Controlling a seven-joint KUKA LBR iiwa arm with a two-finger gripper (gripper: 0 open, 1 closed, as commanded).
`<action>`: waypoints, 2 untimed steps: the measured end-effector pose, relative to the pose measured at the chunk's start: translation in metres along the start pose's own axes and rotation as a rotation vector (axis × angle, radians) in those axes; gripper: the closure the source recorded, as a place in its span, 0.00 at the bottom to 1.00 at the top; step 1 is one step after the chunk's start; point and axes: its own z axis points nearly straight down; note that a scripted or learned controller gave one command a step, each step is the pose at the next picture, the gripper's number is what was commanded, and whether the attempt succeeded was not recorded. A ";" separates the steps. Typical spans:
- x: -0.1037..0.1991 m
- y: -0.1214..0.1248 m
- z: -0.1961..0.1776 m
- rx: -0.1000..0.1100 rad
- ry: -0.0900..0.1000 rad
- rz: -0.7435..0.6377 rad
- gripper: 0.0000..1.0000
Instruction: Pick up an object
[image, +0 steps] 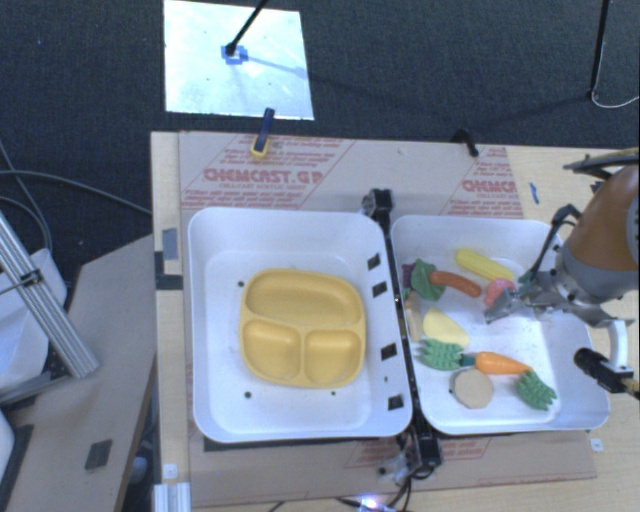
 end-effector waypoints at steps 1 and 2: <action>0.001 -0.055 0.001 0.010 0.004 0.007 0.00; 0.001 -0.009 0.000 0.001 0.001 -0.001 0.00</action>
